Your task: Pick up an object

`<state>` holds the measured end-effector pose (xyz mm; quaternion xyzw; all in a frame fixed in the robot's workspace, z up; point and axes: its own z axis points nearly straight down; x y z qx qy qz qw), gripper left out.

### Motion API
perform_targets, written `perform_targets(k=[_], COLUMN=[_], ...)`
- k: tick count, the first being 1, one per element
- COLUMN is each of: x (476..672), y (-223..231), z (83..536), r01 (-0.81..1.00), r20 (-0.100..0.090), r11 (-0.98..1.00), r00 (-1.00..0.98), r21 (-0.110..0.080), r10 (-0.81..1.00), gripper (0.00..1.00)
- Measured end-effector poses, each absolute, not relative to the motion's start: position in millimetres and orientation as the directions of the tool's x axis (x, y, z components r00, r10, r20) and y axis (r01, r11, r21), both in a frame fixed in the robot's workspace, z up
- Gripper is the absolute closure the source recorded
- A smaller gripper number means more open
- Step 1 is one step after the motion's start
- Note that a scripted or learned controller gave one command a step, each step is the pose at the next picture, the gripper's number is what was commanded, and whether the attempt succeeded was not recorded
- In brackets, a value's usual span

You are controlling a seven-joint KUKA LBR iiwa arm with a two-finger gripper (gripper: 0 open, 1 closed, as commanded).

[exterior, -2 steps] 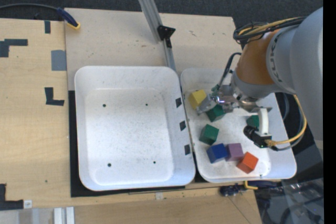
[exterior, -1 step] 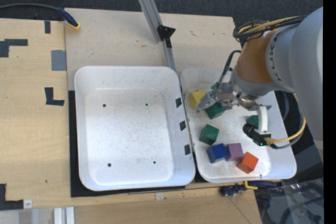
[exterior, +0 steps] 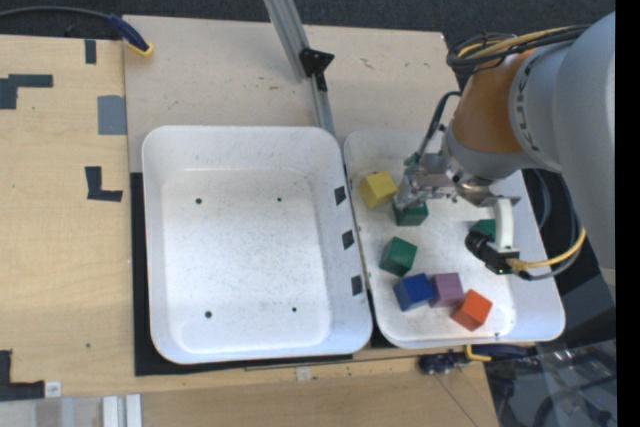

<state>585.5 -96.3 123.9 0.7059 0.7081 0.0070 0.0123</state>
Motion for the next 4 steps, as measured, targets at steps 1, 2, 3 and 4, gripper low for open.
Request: perform_targets(k=[1, 2, 3, 4], x=[593.8, 594.6, 576.1, 551.8], y=[-103, -103, -54, -3], z=[180, 211, 204, 200], r01=[1.000, 1.000, 1.000, 1.000], r20=[-0.001, 0.000, 0.001, 0.002], r11=[0.001, 0.001, 0.005, 0.006], r00=[-0.001, -0.001, -0.005, -0.006], r21=[0.004, 0.003, -0.003, -0.004], r10=[1.000, 1.000, 1.000, 1.000], gripper=[1.00, 1.00, 1.00, 1.00])
